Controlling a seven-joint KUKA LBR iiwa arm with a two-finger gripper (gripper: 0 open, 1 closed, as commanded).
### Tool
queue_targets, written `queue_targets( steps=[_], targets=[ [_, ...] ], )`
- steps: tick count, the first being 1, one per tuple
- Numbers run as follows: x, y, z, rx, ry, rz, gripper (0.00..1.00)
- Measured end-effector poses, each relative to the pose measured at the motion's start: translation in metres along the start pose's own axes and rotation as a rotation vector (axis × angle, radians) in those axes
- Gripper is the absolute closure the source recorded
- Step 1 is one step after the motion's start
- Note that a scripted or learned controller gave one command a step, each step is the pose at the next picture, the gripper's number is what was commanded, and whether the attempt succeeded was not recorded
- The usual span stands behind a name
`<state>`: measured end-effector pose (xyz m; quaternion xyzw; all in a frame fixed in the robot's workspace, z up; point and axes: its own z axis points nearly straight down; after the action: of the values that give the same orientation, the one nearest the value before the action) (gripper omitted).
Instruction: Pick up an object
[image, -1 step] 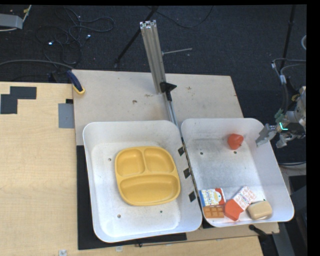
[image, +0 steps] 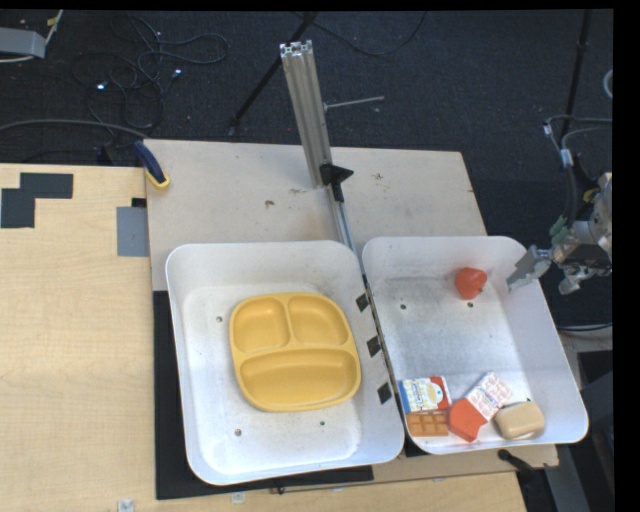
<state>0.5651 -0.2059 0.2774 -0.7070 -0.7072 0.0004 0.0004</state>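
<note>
My pincer (image: 548, 268) is sitting at the right edge of the right bin (image: 440, 330), just outside its upper right rim. I cannot tell how the pincer is set; the view is too small and cluttered there. Nothing is showing in its grasp.

The red ball (image: 471, 281) is lying in the upper part of the right bin, near my pincer and apart from it. Along the bin's lower edge, a small carton (image: 424, 392), a waffle (image: 428, 424), a red block (image: 466, 419), a white packet (image: 490, 393) and a tan block (image: 519, 420) are clustering together.

The yellow divided plate (image: 295, 351) is resting in the middle of the left bin (image: 200, 400).
</note>
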Motion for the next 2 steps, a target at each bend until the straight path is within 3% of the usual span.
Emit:
queue_targets(
  steps=[2],
  targets=[
    [0.018, -0.006, 0.122, 0.008, 0.003, 0.000, 0.00]
  ],
)
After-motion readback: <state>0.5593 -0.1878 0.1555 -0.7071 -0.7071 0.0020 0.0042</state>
